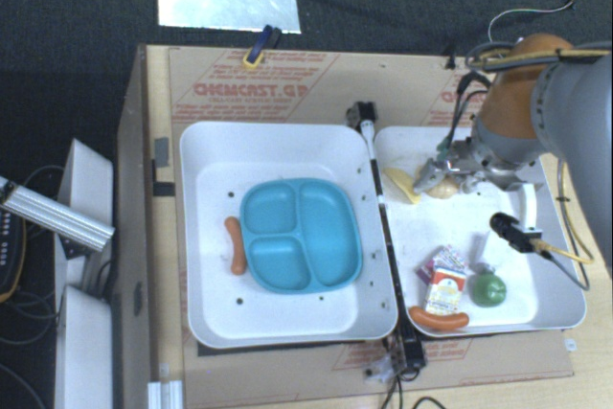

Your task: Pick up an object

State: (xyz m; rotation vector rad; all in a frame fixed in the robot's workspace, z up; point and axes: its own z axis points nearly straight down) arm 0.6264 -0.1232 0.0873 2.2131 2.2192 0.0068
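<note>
Reaches in from the right with the arm (pixel 565 101) bent low, gripper (pixel 433 175) just right of the banana (pixel 401 186), almost touching it. Spread or closed: hard to say.

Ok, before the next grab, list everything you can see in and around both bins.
Shallow white plastic bins: two, left and right, side by side on the bench.
Divided plastic plate: one, blue, middle of left bin.
Toy sausages: two, orange-red; one left of the plate, one at right bin's near edge.
Banana-shaped piece: one, yellow, right bin, far left.
Pale rounded lump: one, beige, beside the banana piece.
Small carton: one, red and white, right bin, near side.
Round fruit: one, green, right of carton.
Gripper: one, grey, over the lump.
Arm: one, grey, orange band.
</note>
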